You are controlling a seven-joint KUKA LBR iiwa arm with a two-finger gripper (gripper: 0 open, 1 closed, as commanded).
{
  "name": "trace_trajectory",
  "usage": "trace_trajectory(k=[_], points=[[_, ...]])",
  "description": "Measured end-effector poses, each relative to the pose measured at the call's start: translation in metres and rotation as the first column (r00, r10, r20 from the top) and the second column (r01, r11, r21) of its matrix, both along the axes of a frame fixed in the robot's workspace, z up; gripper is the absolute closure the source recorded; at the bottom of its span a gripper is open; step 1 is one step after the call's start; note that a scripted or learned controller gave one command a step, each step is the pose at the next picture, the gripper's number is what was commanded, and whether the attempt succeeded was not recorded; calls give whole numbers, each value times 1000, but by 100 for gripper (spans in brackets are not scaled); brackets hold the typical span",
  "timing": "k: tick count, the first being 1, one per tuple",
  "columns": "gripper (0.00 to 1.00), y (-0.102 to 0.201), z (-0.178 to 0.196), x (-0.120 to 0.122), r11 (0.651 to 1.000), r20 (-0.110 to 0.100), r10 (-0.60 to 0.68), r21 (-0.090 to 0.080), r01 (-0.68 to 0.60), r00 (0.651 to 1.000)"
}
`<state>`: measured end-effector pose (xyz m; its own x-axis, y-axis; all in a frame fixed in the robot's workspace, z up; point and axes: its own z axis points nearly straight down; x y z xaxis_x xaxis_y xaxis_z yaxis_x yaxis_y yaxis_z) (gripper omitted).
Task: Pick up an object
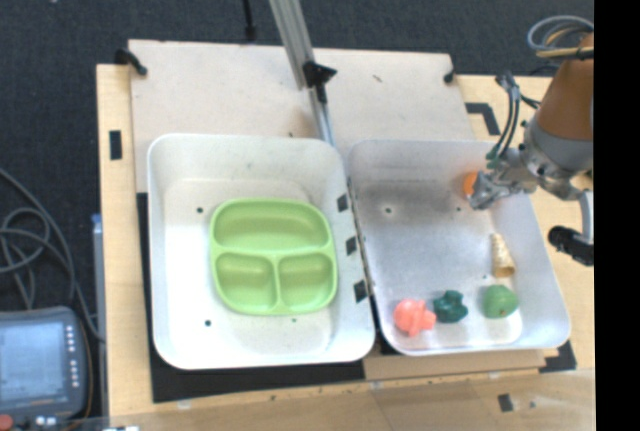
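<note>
Pink toy [413, 316] hugs the near rim; claw [482, 196] by far wall.

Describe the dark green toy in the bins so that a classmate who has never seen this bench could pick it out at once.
Start at the right-hand bin, beside the one holding the green divided plate. Along its near edge lie three small toys in a row. The dark green toy is the middle one, darker than the pink toy on its left and the light green toy on its right.

- Bench [115, 219]: light wood top with a pale board [220, 84] across its far part.
- Left white bin [170, 179]: directly on the bench.
- Right white bin [420, 164]: just beside the left bin, edges touching.
</note>
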<state>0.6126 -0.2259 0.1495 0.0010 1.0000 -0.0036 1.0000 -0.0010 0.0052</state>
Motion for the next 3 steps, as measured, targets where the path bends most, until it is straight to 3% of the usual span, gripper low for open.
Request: trace_trajectory(k=[1,2,3], points=[[100,1,57,11,1000,3,4,0,-4,1000],[100,0,107,4,1000,2,4,0,-4,1000],[100,-1,132,4,1000,-1,6,1,-6,1000]])
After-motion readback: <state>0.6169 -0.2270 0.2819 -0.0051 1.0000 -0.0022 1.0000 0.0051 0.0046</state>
